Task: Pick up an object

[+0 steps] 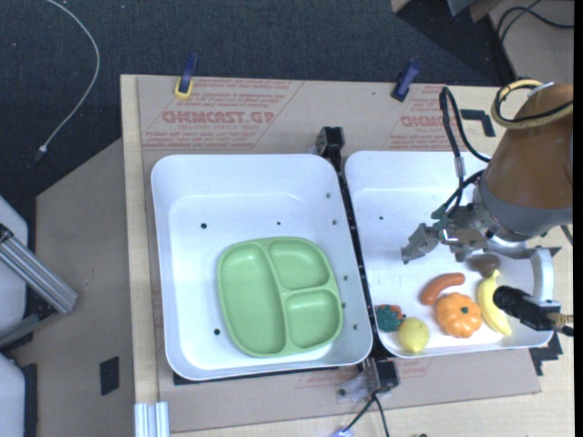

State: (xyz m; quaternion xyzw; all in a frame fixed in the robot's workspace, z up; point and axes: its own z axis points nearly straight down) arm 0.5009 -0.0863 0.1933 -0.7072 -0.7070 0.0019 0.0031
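In the right bin (392, 176), several toy foods lie along the front edge: an orange sausage-shaped piece (442, 286), an orange pumpkin (458, 315), a yellow banana (492, 303), a yellow lemon (414, 334) and a small teal and red piece (389, 316). My gripper (421, 242) hangs over the middle of this bin, pointing left. It is just behind and to the left of the sausage-shaped piece, and apart from it. Nothing shows at its tip. A small brownish thing (484, 264) is partly hidden under the wrist.
The left bin (182, 189) holds a green divided plate (278, 294) in its front half. A black divider (351, 244) runs between the two bins. The back of the right bin shows bare white floor.
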